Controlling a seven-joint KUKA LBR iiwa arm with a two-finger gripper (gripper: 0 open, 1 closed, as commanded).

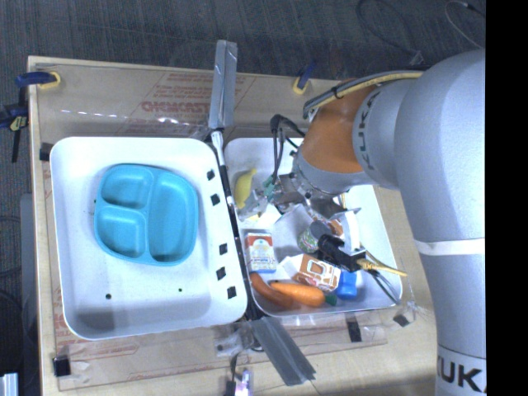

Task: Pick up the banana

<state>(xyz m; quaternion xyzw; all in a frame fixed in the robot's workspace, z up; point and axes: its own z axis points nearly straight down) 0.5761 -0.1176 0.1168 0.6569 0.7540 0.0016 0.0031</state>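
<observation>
The banana [244, 186] is yellow and lies in the right bin [376, 221], close to its left wall and towards the far corner. My gripper [275, 193] hangs low in that bin, just right of the banana, below the orange band of the wrist. The gripper's tip is dark and cluttered against the objects under it. Nothing shows the banana lifted; it rests on the bin floor.
A blue divided tray [148, 213] lies in the left bin [74, 287]. In the right bin's near half sit a small carton [261, 252], a carrot [297, 293], an orange packet [320, 272] and a blue piece [348, 285]. The arm covers the bin's far right.
</observation>
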